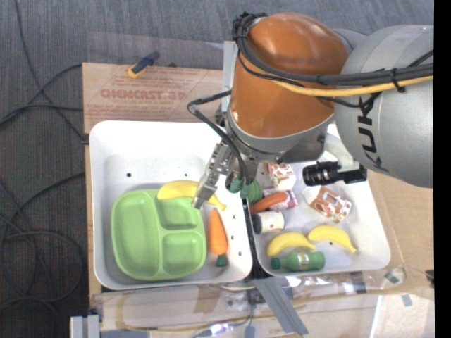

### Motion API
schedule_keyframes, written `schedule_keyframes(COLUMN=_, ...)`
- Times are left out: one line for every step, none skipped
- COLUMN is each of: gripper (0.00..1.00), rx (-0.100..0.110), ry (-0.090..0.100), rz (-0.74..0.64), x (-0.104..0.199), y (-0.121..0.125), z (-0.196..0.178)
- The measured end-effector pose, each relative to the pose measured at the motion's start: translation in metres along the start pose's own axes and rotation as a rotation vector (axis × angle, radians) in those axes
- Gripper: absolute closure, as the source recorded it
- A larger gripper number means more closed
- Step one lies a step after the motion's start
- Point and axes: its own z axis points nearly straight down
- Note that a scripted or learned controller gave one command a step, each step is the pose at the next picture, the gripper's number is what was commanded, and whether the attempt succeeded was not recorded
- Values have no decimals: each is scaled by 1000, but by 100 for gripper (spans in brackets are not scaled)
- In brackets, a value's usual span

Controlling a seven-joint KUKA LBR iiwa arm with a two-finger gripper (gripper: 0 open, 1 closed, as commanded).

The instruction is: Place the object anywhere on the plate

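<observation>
With its fingers narrow and holding nothing visible, the metal gripper (204,194) hovers beside the yellow plastic banana (182,189) lying at the sectioned green plastic plate's (158,234) far rim, so closing there could merely nudge it away.

Two bins side by side, mid-frame.
Left bin (127,143): plate (158,234) lower left, carrot (218,235) just right of it.

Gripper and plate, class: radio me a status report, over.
Gripper low over yellow banana at green plate's top edge; fingers unclear. Carrot lies beside plate, right side. Nothing on plate yet.
</observation>
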Motion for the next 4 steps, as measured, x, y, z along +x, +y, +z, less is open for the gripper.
schedule_keyframes(gripper=100, rx=1, ry=4, rz=91, x=-10, y=-25, z=137)
schedule_keyframes(gripper=100, rx=-10, ry=-6, rz=267, x=-44, y=-7, z=225)
schedule_keyframes(gripper=0, rx=-14, ry=-15, rz=268, x=-47, y=-7, z=223)
schedule_keyframes(gripper=0, rx=-1, ry=1, rz=125, x=-49, y=6, z=85)
